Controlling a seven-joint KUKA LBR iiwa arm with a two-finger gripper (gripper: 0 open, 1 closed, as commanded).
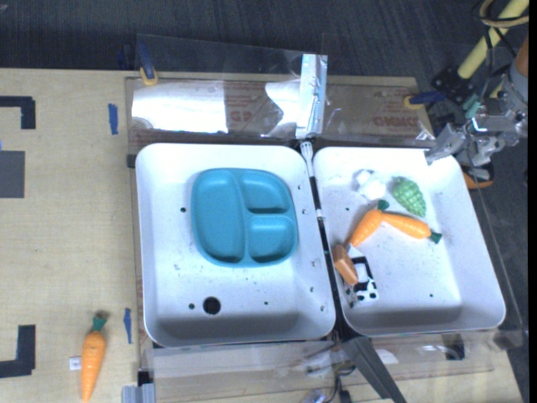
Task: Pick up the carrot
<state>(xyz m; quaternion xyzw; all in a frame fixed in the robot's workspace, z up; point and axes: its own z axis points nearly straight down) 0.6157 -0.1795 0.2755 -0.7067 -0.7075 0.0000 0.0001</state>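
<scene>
Two carrots (406,223) are lying in the right bin (478,305), crossing in a V. A third (91,356) is lying on the surface (59,225). They are looking light, stiff, slippery plastic, so gripping across the thick middle seems best. The gripper (478,137) is hovering at the bin's far corner - jaws' state I cannot tell.

Grey metal end effector (480,138) w/ silvery brackets, yellow cable loop (501,11) above, blue clip nearby.
</scene>
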